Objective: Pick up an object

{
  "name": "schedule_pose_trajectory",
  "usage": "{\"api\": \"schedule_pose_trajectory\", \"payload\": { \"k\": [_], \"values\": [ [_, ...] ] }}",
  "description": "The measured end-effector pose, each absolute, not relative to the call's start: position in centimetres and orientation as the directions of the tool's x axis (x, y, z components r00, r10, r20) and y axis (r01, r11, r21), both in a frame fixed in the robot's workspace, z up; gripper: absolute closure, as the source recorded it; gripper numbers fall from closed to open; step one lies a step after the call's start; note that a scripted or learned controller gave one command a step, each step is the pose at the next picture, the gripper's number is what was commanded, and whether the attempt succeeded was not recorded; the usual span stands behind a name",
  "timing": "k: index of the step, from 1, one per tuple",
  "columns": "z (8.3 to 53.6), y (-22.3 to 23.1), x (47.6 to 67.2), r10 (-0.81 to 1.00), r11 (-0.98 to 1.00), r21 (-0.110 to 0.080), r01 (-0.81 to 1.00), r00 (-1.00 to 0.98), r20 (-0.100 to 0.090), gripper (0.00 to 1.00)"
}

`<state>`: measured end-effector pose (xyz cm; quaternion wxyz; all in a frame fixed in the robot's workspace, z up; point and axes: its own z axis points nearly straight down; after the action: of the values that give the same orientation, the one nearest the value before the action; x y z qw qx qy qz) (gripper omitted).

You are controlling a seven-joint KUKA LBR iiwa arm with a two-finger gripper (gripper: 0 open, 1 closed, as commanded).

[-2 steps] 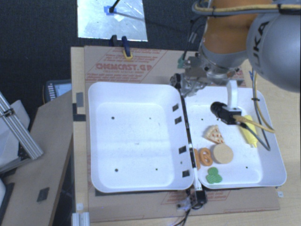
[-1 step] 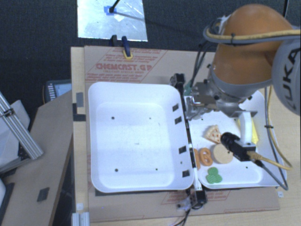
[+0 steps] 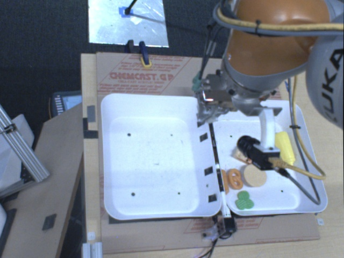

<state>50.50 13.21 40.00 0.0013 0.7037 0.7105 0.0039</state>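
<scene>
2 white bins, view-left bin [image 3: 156,160] and view-right bin [image 3: 279,195], on printed cardboard [image 3: 145,74] over tan bench [image 3: 59,171], dark floor [image 3: 37,36] possibly carpet; gripper [image 3: 207,112] at their divider, grip unreadable.

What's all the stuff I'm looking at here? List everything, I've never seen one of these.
left bin: one, white, left on the bench
right bin: one, white, beside it
yellow piece: one, yellow, right bin
tan disc: one, tan, right bin, near the front
orange piece: one, orange, left of the disc
green piece: one, green, right bin's front
cardboard sheet: one, brown, red print, under the bins
shiny sheet: one, silver, behind the bench
arm: one, grey and orange, from the right
claw: one, dark, over the bins' shared edge
</scene>
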Motion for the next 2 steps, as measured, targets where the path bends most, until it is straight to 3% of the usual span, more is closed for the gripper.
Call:
{"api": "schedule_pose_trajectory", "payload": {
  "k": [1, 2],
  "values": [
    [50.7, 17.3, 48.6, 1.000, 0.010, 0.013, 1.000, -0.010, 0.007, 1.00],
    [36.0, 19.1, 50.2, 1.000, 0.002, -0.012, 1.000, -0.002, -0.004, 1.00]
  ]
}}
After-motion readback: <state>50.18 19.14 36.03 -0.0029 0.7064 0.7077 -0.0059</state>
